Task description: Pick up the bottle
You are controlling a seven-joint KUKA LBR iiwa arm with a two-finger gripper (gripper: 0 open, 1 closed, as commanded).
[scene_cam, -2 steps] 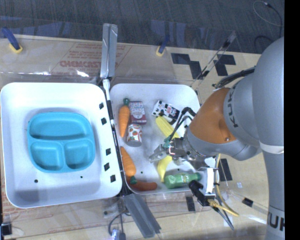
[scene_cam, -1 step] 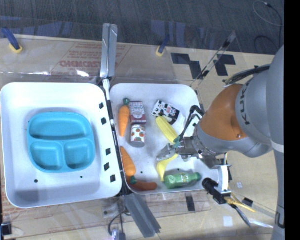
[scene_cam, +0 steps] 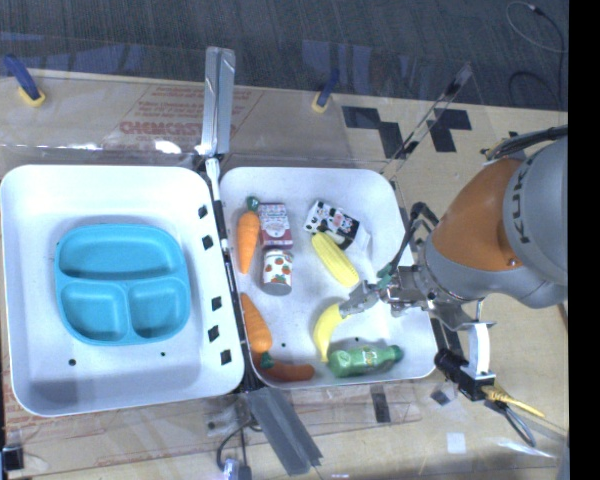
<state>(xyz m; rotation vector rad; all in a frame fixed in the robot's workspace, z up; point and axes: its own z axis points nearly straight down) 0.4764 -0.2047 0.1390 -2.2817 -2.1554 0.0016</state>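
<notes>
Reaching in low over the right bin's (scene_cam: pixel 310 180) edge, the gripper (scene_cam: pixel 362 298) hovers just above the green bottle (scene_cam: pixel 364 359), beside the banana (scene_cam: pixel 326 328); finger spread unreadable.

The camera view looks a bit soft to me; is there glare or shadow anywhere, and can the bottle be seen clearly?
In the camera view, the light is even and fairly flat; the clear panels behind the bins catch pale streaks of glare; the whole picture is slightly soft, so labels cannot be read; the green bottle lies on its side, plainly visible; the gripper is blurred, casting only faint shadow.
</notes>
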